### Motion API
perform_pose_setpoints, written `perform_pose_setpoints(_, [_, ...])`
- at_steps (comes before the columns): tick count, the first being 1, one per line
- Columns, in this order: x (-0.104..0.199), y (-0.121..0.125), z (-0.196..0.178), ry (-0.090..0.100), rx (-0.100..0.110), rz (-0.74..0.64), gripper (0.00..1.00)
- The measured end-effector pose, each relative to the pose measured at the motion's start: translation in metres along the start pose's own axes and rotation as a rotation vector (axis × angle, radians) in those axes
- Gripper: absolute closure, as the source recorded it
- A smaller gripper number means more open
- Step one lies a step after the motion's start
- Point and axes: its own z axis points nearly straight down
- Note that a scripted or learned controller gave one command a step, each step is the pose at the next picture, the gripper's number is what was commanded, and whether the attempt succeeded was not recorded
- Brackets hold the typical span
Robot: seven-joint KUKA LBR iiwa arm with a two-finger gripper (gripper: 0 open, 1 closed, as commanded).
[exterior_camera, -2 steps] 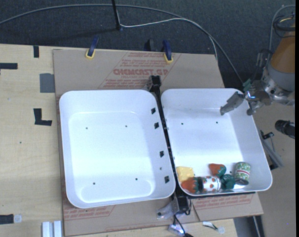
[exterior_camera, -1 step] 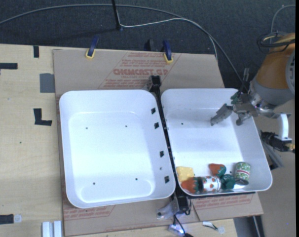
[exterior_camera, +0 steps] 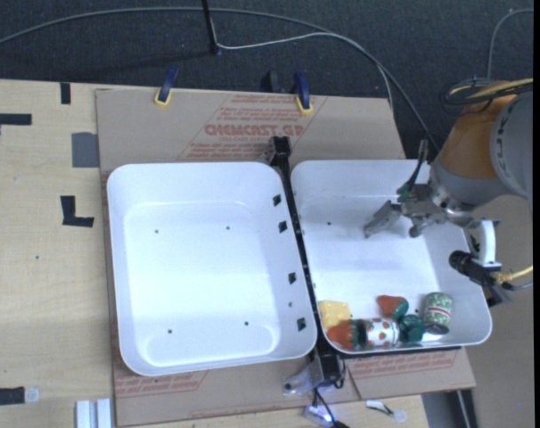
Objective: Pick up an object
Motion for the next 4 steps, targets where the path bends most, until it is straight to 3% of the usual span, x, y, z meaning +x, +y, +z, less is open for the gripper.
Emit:
perform_pose_setpoints(1, [-0.001, 0.001, -0.013, -0.001, -0.004, 0.000, 1.00])
perform_pose_setpoints(4, [-0.002, 0.009, -0.161, -0.002, -0.009, 0.000, 1.00])
